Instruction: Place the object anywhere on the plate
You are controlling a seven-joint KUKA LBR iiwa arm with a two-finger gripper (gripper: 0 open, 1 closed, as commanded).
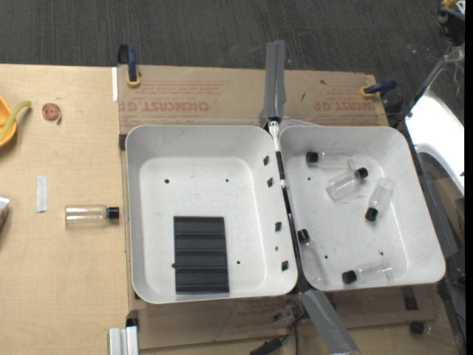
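Wood bench (59, 272) w/ two white bins side by side; can't tell if the tool is clenched or released. Small clear vials (346, 186) w/ black caps lie scattered in the right bin (414, 168), prob. dumped loose as pick stock. They're well apart from the black ribbed plate (200, 254), which lies flat in the left bin (140, 198), none on it yet.
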